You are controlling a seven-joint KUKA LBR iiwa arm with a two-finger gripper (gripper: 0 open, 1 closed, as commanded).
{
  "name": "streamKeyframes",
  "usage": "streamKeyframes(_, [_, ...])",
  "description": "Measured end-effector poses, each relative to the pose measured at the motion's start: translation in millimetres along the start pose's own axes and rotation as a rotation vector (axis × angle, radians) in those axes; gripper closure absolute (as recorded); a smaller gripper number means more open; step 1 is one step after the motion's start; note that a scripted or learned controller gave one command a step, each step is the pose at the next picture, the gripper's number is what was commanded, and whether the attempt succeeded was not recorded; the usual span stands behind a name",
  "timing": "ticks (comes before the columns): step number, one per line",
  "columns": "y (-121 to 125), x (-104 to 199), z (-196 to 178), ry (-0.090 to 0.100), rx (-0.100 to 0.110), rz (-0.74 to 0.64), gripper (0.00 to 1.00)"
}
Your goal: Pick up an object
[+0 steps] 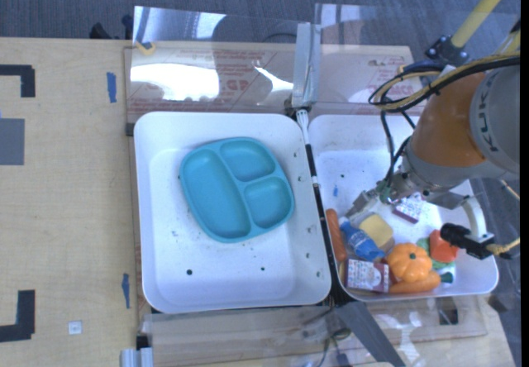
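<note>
Turquoise plastic, a three-compartment plate (237,188), lies in my left white bin (157,216) on the pale wooden tabletop (58,216). I see the grey arm with its orange band (450,130) over the right white bin (347,150), its jaws (388,192) low above the pile; I cannot tell whether they are apart. Below them lie a yellow block (377,231), a small orange pumpkin (410,262), a blue bottle (361,242) and an orange carrot (335,233), crowded at the bin's near side.

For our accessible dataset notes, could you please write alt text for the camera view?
A grey and orange robot arm reaches down into the right white bin, above a pile of small toy items including an orange pumpkin. The left white bin holds a blue divided plate.
</note>
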State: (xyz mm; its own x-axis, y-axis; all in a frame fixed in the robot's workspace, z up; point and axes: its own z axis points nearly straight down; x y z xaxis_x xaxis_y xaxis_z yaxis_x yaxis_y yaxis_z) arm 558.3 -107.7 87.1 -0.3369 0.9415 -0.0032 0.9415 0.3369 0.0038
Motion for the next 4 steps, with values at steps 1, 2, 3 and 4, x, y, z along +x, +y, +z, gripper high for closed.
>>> streamKeyframes(1, [-61,31,-4,-0.015,-0.029,-0.124,0.0])
streamKeyframes(2, [-58,25,-1,0.004,-0.004,0.057,0.0])
streamKeyframes(3, [-47,24,0,0.004,0.001,0.254,0.0])
streamKeyframes(4, [-48,18,-9,-0.006,-0.002,0.26,1.0])
